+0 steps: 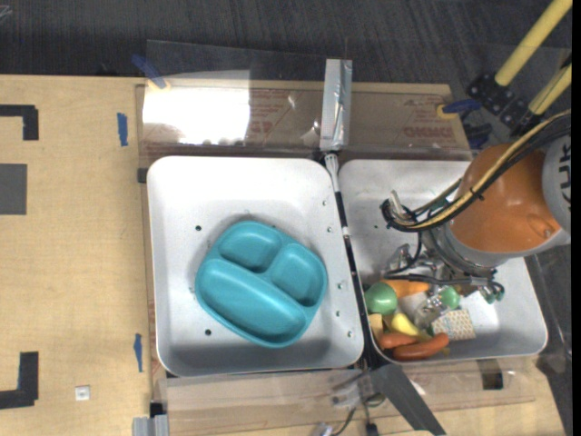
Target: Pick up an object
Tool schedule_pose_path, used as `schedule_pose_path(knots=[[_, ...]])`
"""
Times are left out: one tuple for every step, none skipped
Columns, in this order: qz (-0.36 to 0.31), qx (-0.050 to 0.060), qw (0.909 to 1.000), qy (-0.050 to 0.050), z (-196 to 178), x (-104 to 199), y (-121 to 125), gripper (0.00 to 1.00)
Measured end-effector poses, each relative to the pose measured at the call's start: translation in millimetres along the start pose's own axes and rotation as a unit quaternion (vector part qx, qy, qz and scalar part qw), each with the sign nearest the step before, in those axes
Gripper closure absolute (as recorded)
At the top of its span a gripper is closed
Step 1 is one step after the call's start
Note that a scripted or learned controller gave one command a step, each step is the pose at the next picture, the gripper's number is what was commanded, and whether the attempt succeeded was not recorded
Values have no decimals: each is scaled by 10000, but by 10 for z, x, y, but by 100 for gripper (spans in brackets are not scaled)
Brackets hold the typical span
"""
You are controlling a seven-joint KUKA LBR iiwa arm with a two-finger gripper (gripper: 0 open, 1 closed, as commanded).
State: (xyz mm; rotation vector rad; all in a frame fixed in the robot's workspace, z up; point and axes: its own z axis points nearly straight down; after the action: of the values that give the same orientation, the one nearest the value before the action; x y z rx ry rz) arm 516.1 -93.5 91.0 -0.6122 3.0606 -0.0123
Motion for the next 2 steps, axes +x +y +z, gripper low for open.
schedule_pose_path(knots=[[-570,-4,9984,-14,-4,204,86,0],[-230,-31,9997,20,36,-866,-487,0]])
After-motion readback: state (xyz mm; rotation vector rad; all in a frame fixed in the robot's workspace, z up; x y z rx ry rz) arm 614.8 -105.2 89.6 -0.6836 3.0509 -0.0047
